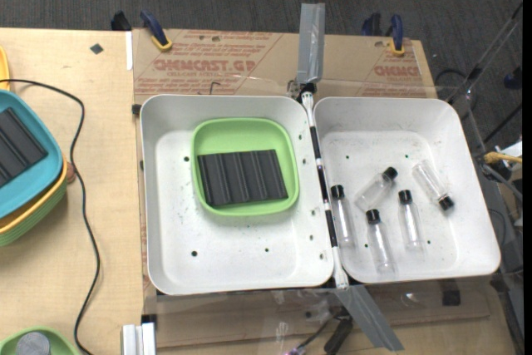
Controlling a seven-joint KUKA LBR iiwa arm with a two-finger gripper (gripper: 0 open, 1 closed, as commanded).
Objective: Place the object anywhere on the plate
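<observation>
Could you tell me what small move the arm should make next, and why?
Probably reach into the right bin toward the vial lying nearest its middle. All five capped vials lie there, and the green plate in the left bin carries none.

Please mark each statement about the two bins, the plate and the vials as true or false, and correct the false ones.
1. The green plate sits in the left bin. True.
2. A dark ribbed insert lies on the plate. True.
3. The vials are in the left bin. False: all five clear vials lie in the right bin.
4. The vials have white caps. False: their caps are black.
5. One vial already rests on the plate. False: none is on it.
</observation>
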